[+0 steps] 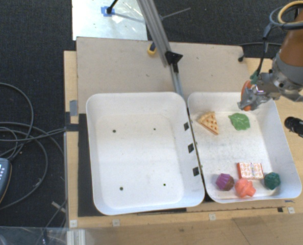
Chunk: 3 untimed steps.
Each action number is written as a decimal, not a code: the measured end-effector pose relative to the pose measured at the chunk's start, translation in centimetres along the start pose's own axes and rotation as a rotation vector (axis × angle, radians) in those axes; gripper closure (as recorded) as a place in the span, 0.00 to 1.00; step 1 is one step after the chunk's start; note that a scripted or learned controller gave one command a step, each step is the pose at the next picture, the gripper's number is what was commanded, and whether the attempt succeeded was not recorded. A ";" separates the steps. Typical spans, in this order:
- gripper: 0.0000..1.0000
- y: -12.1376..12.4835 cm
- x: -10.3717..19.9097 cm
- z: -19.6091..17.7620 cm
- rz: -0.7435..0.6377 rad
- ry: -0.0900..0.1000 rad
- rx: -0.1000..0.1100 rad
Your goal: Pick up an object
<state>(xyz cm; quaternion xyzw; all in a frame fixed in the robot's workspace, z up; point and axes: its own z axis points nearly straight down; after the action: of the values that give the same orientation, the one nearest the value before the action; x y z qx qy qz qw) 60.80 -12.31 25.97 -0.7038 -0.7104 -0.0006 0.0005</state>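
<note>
Overhead view of the bench with two shallow white bins side by side. The two-finger gripper (247, 102) hangs over the far edge of the right-hand white bin (283, 152), below the orange-banded wrist; whether its jaws are released or clenched cannot be told, and something orange-red shows at its tip, too small to identify. Just beside the gripper, on the bin floor, lies a green leaf-shaped piece (239, 121); to its left is a tan waffle-patterned wedge (209, 122). Along the near wall sit a purple lumpy piece (224, 181), an orange-red lumpy piece (245, 188), a pink-and-white box (249, 170) and a dark green faceted piece (272, 180), close together. The left-hand white bin (98, 152) adjoins it. A grey slanted pole (156, 27) crosses the beige board behind both bins.
</note>
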 end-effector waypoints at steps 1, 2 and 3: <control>1.00 -0.2 4.5 0.3 0.000 0.000 0.000; 1.00 -1.2 9.9 1.8 -0.001 0.001 0.001; 1.00 -2.6 14.6 1.4 -0.001 0.001 0.000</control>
<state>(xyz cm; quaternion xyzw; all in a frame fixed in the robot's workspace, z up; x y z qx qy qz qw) 58.02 2.22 24.61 -0.7035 -0.7107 -0.0008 0.0010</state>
